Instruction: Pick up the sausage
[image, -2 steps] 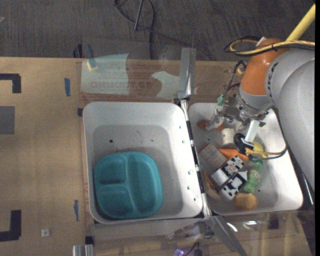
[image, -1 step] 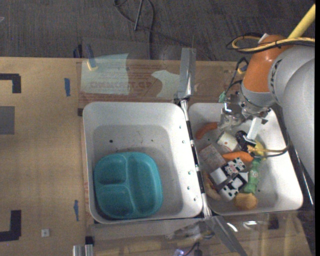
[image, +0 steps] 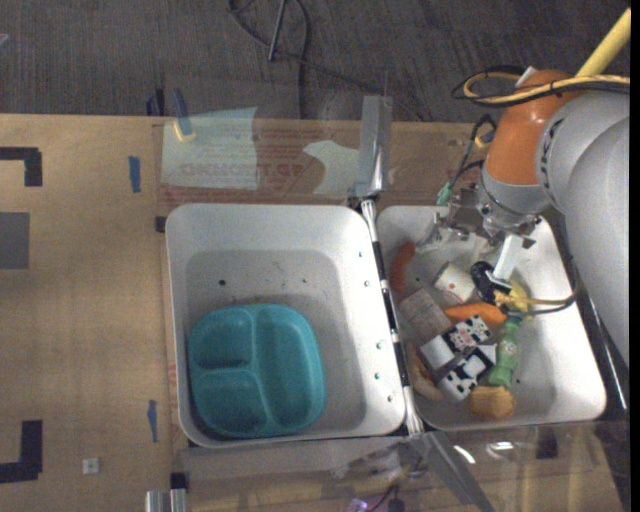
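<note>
The sausage (image: 402, 264) is a short orange-brown curved piece lying against the left wall of the right bin (image: 570, 300), near its back. My gripper (image: 482, 250) hangs over the back middle of that bin, below the orange wrist band, to the right of the sausage and apart from it. It sits just above a white cup-like item (image: 456, 280). The wrist and cables hide how it stands.
The right bin also holds an orange carrot (image: 476, 313), a brown card (image: 424, 311), black-and-white toys (image: 459, 358), a green bottle (image: 505, 352), a yellow piece (image: 513, 296) and a tan bun (image: 491, 402). A teal divided plate (image: 256, 371) lies in the left bin (image: 190, 250).
</note>
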